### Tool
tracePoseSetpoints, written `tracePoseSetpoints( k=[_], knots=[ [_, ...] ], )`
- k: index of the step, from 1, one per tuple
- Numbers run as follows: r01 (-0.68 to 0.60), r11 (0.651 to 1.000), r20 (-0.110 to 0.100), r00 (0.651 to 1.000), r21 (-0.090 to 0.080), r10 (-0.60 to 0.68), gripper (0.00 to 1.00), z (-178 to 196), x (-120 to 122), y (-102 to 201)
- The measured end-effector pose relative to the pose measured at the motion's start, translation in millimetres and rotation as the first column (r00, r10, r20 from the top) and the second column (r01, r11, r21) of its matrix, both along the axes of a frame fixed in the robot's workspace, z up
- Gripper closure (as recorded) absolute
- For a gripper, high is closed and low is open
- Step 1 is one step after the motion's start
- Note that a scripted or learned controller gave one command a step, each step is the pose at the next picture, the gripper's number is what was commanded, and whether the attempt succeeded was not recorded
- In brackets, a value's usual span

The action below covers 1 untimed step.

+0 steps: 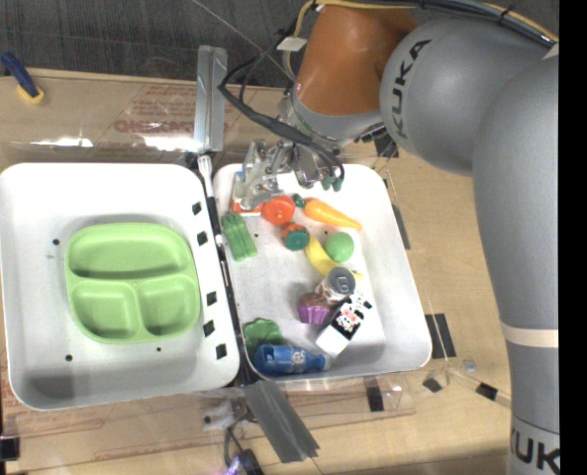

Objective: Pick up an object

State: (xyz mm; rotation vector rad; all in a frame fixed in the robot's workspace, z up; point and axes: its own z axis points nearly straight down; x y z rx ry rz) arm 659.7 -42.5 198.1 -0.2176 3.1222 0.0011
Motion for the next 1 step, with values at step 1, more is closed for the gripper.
tracePoseSetpoints(
  k=[1],
  knots=[
    [0.148, 0.989, -0.002, 0.989, -0.002, -0.148, 1.00, 90.3, -1.3, -27.3]
  ],
)
